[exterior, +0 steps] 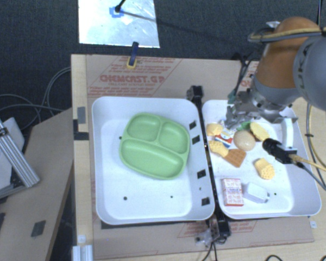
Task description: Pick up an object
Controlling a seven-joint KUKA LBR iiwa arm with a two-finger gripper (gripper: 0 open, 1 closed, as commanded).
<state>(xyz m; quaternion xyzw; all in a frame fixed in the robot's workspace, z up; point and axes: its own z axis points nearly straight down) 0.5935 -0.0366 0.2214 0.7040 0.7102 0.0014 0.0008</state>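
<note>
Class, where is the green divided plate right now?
The green plate lies in the left bin, near its middle, across the divider from the right bin's toy food.

Light falls evenly and fairly brightly from above, with soft, faint shadows. The two white bins point(152, 211) are nearly washed out, and a shiny sheet point(119, 15) at the top glares patchily. The arm point(299, 53) looks slightly soft. The whole picture is grainy and low in detail.

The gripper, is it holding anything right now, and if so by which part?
It cannot be told. The gripper is down among the toy foods in the right bin, just above a red and white packet, with nothing visibly between its tips.
</note>
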